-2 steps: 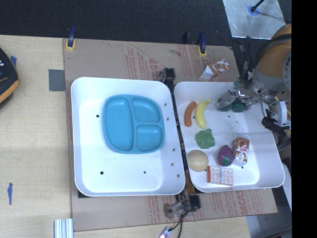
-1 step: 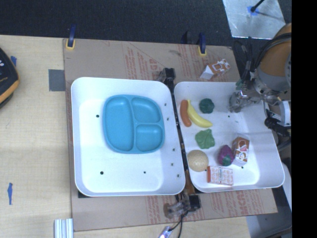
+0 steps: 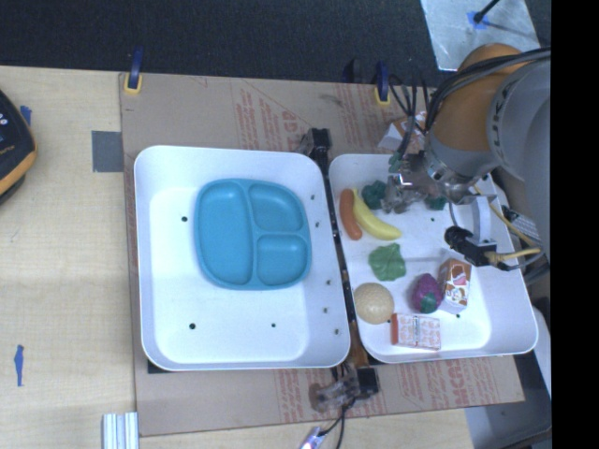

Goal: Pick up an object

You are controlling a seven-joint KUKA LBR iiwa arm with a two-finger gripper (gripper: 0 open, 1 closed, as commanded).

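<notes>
The arm enters from the right of the frame, its orange band at the upper right. The gripper (image 3: 404, 187) is lowered into the upper part of the right bin (image 3: 510, 330), right of centre. How it stands cannot be told at this resolution, and no object can be confirmed in its grasp.

The task names no specific object. Candidates all lie in the right bin:
- a dark green item (image 3: 375, 195) just beside the gripper, on its left, possibly touching it
- a yellow banana (image 3: 375, 224) directly below the gripper in the frame
- an orange carrot-like piece (image 3: 349, 213) at the bin's left wall
- a green leafy piece (image 3: 387, 261) near the bin's centre
- a beige ball (image 3: 373, 302), a purple item (image 3: 427, 293), a small carton (image 3: 456, 283) and a flat red and white packet (image 3: 416, 331) toward the lower part

The left bin (image 3: 164, 251) holds a blue divided plate (image 3: 251, 232) at centre frame.

Judged step: approach or grasp attempt at the top of the right bin, with the dark green item and the banana as the nearest targets. Pick-up is not yet confirmed.

The next move calls for closing on one object alone, then a straight vertical lift. The nearest objects lie close together, so a glancing contact may push one aside rather than secure it
</notes>
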